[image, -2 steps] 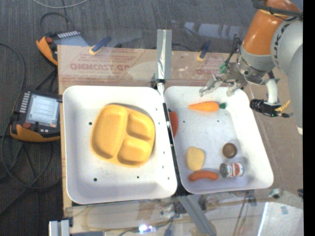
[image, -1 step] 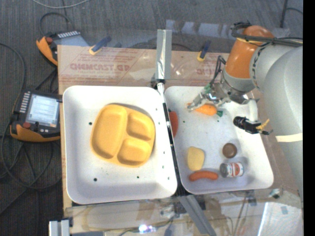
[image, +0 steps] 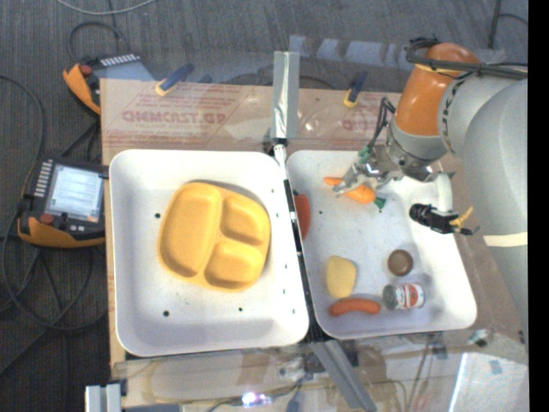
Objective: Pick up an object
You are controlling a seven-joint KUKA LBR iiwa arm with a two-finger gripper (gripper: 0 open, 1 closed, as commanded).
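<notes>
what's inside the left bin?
One thing: a yellow divided tray with three compartments, lying near the middle of the left bin. The bin floor under the tray is covered, so anything beneath it can't be seen.

The bench (image: 129, 123), topped with a brown printed board, bears two shallow white bins touching side by side, the left bin (image: 137, 316) and the right bin (image: 446, 303), with blue clamps (image: 174, 78) gripping the board's far edge behind them.
</notes>
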